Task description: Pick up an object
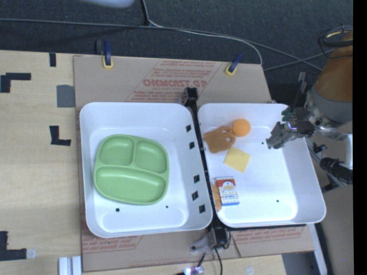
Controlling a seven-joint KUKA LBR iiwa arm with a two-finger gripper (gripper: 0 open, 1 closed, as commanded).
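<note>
The right bin holds an orange ball, a brown flat piece, a yellow block and a small red, white and blue carton. My gripper hangs over the right bin's upper right part, to the right of the ball and apart from it. Nothing shows between its fingers.
The left bin carries a green sectioned plate. A black divider with clips runs between the bins. Cardboard lies under both, held by yellow clamps. The arm's orange band stands at the right edge.
</note>
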